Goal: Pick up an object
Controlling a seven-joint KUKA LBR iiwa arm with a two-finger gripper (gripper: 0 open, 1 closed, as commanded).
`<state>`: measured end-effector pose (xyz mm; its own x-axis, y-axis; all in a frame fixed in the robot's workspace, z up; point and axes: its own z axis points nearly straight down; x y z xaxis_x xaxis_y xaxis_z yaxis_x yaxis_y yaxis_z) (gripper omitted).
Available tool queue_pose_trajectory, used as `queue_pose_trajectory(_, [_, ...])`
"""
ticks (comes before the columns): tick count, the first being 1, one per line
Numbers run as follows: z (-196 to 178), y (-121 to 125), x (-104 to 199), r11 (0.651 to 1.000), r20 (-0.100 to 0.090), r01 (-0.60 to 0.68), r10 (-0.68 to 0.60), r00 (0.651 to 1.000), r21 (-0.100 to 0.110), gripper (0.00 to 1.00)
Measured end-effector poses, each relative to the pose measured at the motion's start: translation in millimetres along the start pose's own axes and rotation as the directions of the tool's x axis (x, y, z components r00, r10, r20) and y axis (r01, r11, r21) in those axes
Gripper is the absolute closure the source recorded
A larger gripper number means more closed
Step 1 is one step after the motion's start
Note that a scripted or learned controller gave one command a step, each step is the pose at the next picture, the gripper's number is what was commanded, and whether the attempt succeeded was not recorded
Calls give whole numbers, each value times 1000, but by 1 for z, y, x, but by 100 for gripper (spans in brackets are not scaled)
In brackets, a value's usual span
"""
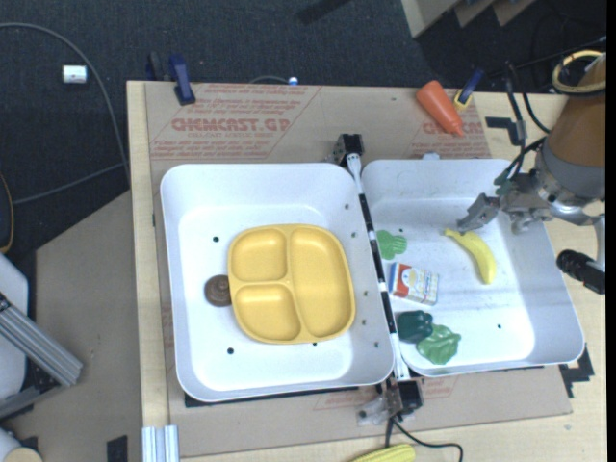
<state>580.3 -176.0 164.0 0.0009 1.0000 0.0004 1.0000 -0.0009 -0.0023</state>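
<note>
Item: gripper (481, 216), right bin (539, 340), over its far right part. I see fingers spread, holding nothing, just beside the banana (477, 254).

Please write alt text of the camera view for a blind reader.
The gripper hovers over the right bin, beside a banana. That bin also holds a small carton and green toys; the left bin holds a yellow tray.

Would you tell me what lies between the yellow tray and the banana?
In the camera view, a small red-and-white carton lies between the yellow tray and banana.
</note>
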Motion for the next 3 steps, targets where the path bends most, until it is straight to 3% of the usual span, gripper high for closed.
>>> queue_pose_trajectory(1, [80,0,-8,1000,-1,0,0,1000,0,0])
queue_pose_trajectory(2, [69,1,-8,1000,0,0,0,1000,-4,100])
queue_pose_trajectory(3, [-21,-1,96,1000,-1,3,-3,1000,-5,100])
